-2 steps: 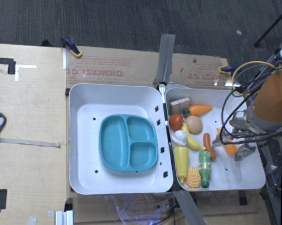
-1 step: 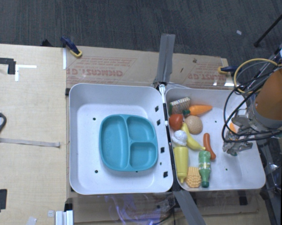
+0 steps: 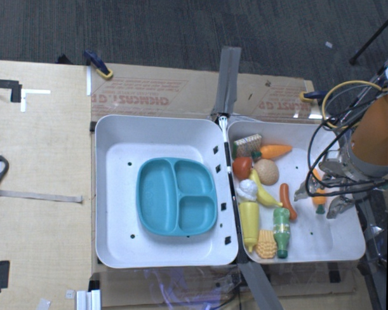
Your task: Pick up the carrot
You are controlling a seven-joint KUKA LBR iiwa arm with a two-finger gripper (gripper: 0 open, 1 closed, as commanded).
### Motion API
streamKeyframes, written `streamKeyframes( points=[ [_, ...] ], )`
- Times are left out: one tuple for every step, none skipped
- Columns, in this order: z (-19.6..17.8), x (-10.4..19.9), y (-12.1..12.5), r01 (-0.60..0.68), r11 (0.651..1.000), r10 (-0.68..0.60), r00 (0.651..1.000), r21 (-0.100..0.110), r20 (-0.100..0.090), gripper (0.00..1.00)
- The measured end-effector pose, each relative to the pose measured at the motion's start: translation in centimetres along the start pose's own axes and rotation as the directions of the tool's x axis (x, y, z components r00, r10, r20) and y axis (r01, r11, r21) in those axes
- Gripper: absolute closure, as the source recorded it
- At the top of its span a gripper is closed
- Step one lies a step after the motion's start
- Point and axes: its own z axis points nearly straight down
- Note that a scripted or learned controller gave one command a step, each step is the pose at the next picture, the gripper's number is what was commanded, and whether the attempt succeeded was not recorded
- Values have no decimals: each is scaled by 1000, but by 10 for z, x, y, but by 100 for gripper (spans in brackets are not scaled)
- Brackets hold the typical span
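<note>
The carrot [image 3: 275, 150] is lying at the right bin's [image 3: 330, 248] far edge, long axis running left to right, tip pointing right. The gripper [image 3: 321, 201] is hovering open, nearer the camera and to the carrot's right, holding nothing.

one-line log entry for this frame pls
task: pick carrot | carrot: top of right bin, beside potato, untouched | gripper: over right bin, apart from carrot | plate: left bin

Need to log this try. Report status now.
Pincer over right white bin, well right of the food pile. Orange tapered carrot lies near the bin's far wall, ungrasped. Brown potato close beside it.
</note>
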Motion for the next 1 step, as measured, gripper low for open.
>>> streamKeyframes(
  points=[
    [13, 5, -11, 24, 1000, -24, 1000, -6, -8, 0]
  ],
)
